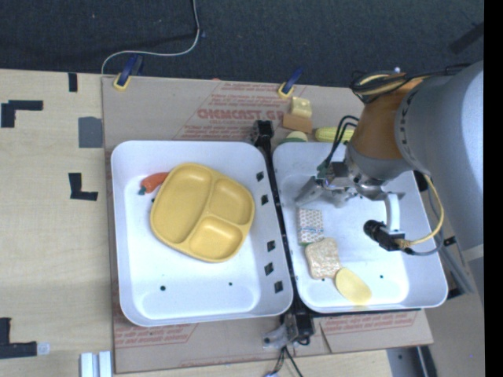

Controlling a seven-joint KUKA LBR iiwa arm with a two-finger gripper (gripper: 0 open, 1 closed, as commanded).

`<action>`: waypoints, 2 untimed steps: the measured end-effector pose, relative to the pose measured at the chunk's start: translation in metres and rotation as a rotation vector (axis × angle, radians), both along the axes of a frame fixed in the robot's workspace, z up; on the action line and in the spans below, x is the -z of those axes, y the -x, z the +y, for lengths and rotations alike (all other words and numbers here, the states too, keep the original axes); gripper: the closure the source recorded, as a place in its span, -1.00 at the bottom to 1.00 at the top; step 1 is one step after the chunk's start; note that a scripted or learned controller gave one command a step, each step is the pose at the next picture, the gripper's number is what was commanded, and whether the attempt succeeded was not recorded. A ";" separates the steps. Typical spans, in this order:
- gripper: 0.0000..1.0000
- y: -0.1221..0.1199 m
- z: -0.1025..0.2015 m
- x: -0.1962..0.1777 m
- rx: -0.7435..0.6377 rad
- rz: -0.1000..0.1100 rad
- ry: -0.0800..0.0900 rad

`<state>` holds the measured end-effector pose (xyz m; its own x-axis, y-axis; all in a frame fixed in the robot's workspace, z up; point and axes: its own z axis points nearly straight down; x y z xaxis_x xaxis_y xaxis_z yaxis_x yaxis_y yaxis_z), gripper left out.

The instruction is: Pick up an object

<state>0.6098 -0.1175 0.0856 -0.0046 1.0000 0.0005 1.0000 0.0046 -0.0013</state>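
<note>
So the gripper (321,192) hangs low in the right bin (416,289), can't tell how its fingers are set. Just below it: a patterned packet (311,225), a crumbly block (322,258), a yellow piece (353,285). Plenty of bare floor toward the bin's right wall. The left bin (189,305) has a yellow divided tray (203,211).

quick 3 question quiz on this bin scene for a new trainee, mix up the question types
1. True or false: the yellow divided plate lies in the right bin.
2. Which item lies nearest the right bin's front rim? A) checkered packet B) crumbly tan block C) yellow oval piece
3. Fill in: an orange item peeks out beside the plate in the ____ bin.

Key: 1 false; 2 C; 3 left. The gripper is over the right bin's back part.
</note>
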 end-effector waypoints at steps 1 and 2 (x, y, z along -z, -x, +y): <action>-1.00 -0.054 0.015 0.001 0.001 -0.005 0.001; -1.00 -0.052 0.023 0.002 0.003 0.000 0.001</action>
<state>0.6619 -0.0944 0.0840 -0.0014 1.0000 -0.0008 1.0000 0.0014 -0.0016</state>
